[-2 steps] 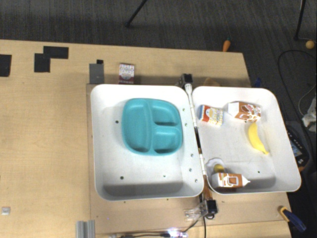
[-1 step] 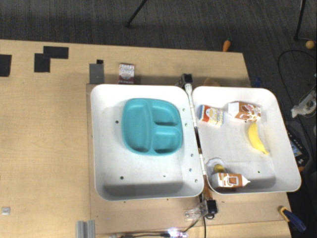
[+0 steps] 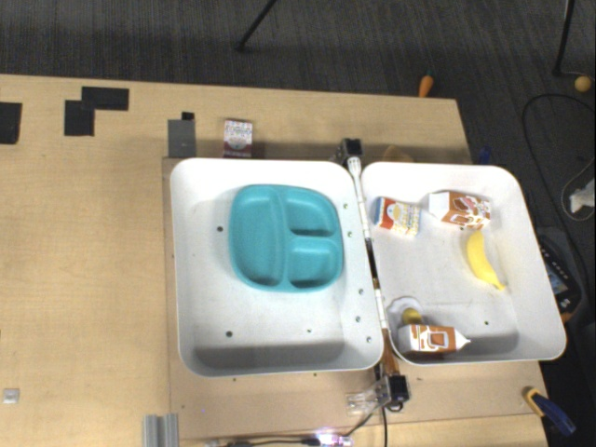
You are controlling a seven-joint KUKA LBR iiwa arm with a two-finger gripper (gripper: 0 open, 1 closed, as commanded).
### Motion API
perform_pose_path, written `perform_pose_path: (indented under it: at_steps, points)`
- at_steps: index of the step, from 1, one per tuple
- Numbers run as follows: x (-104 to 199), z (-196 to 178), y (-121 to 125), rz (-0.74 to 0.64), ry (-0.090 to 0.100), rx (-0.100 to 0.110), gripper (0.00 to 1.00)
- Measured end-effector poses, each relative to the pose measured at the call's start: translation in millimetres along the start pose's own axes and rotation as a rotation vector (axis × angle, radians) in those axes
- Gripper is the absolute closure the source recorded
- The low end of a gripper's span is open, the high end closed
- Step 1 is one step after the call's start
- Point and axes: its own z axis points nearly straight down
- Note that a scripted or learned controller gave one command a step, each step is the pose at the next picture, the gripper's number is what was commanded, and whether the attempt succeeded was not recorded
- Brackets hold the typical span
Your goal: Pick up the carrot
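Note:
In the right white bin [image 3: 521,296], a small yellow-orange piece [image 3: 411,317] pokes out at the front left corner, just behind an orange and white carton [image 3: 433,340]. It is partly hidden, and I cannot tell whether it is the carrot. A yellow banana [image 3: 484,259] lies in the middle of the same bin.
Two small cartons lie at the back of the right bin, one white and blue [image 3: 397,216], one brown and white [image 3: 459,209]. The left bin [image 3: 200,324] holds a teal divided plate [image 3: 285,237]. Cables and clips [image 3: 377,400] sit at the bench's front edge.

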Motion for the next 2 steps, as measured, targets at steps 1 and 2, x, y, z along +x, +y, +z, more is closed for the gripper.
perform_pose_path:
  at_steps: [1, 2]
  points:
    - [0.3, 0.5, -0.2, -0.002, -0.001, 0.001, 0.0]
    - [0.3, 0.5, -0.2, -0.002, -0.001, 0.001, 0.0]
